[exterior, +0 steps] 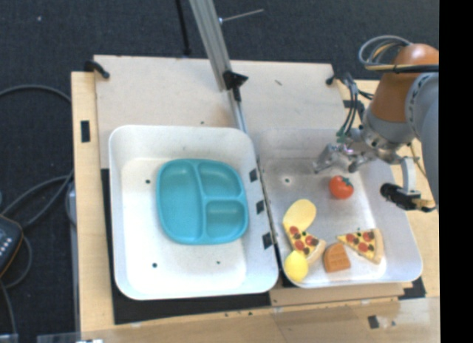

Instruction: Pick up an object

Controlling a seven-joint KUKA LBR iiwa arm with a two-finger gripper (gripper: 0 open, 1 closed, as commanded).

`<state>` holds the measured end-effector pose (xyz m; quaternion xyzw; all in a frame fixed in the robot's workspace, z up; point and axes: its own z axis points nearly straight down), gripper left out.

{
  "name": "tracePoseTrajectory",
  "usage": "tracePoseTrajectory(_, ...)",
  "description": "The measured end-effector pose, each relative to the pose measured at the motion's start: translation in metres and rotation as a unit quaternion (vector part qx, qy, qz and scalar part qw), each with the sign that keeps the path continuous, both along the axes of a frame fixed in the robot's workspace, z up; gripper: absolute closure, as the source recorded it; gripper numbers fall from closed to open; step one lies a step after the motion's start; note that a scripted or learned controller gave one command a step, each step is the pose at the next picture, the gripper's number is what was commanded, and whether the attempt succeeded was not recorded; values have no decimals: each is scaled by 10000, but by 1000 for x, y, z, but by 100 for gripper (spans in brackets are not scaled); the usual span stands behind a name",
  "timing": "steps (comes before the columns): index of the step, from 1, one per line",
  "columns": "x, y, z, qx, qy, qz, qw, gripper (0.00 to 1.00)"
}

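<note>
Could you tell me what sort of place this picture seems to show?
Probably a robotics lab test bench: a grey arm with an orange band reaches over two white bins, the toy foods such as a tomato and pizza slices lie in one, and cables trail over dark carpet.

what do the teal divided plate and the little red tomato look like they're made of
The teal plate looks like molded plastic: uniform color, rounded compartment ridges, soft satin sheen. The tomato looks like toy plastic or rubber, smooth and evenly red with a small green top; too small to tell which. Both lie in white bins that also look like matte plastic.
</note>
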<state>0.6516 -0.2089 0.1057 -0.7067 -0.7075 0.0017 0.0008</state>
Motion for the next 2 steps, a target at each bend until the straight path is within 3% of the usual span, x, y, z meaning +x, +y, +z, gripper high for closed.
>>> tracePoseTrajectory(1, 2, -1, 16, -21, -42, 13, 10000, 100)
tracePoseTrajectory(2, 7, 2, 62, -4, -49, 12, 10000, 100)
